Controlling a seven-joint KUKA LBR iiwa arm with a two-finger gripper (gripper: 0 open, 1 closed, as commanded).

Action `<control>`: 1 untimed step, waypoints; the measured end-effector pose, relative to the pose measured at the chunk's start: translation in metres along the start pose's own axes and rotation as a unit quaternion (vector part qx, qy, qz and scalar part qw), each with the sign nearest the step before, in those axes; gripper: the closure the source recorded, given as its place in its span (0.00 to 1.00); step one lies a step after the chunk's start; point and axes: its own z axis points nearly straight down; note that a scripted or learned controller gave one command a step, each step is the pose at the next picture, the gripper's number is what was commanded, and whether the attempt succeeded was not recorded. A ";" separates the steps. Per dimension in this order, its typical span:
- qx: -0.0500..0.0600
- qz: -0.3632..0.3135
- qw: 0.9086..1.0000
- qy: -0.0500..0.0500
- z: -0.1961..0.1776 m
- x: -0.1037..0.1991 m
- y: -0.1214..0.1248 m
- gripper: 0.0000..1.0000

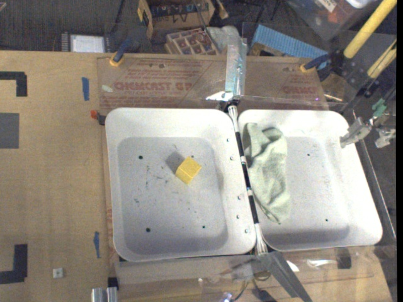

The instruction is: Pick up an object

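Camera view: the yellow block (188, 170) is seen well left of the gripper (359, 133), whose jaw state cannot be told.

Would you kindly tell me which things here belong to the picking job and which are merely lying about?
Belong to the job:
- yellow block in the left bin
- pale green cloth in the right bin
- gripper at the right bin's right edge

Lying about:
- blue tape strip
- cardboard box

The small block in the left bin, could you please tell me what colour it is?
Yellow; the block shows best in the camera view.
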 end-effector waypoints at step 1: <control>-0.001 0.019 1.000 0.000 0.131 0.085 -0.003 0.00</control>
